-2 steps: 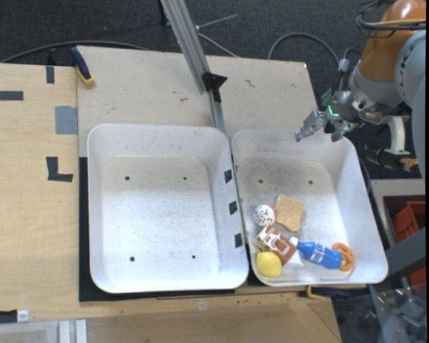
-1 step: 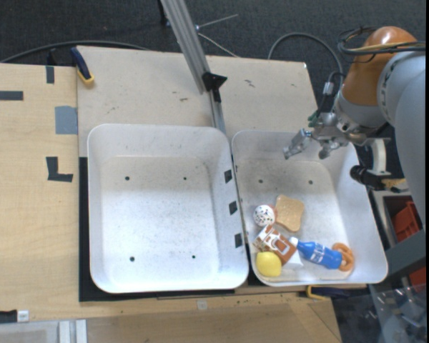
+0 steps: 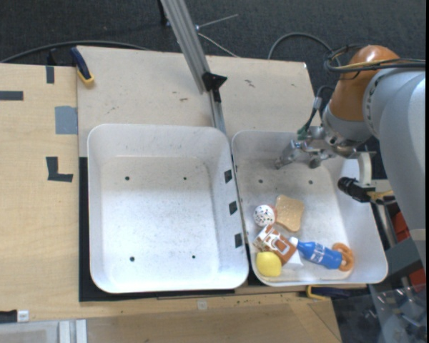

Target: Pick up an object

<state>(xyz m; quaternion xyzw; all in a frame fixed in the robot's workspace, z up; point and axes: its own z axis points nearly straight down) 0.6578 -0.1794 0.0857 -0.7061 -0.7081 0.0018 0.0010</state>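
Observation:
Several small objects lie clustered at the near end of the right bin point(image 3: 357, 213): a white speckled ball point(image 3: 263, 214), a tan slice of toast point(image 3: 289, 213), an orange and white toy point(image 3: 276, 243), a yellow lemon point(image 3: 269, 264), a blue bottle point(image 3: 319, 254) and an orange ring point(image 3: 344, 257). My gripper point(image 3: 294, 156) hangs over the far part of that bin, well above and behind the cluster, over bare bin floor. I see nothing in it.
The left bin point(image 3: 100, 191) sits alongside, sharing a raised rim with the right one. A slanted metal pole point(image 3: 193, 48) crosses the bench behind the bins. The grey arm point(image 3: 386, 120) fills the right side.

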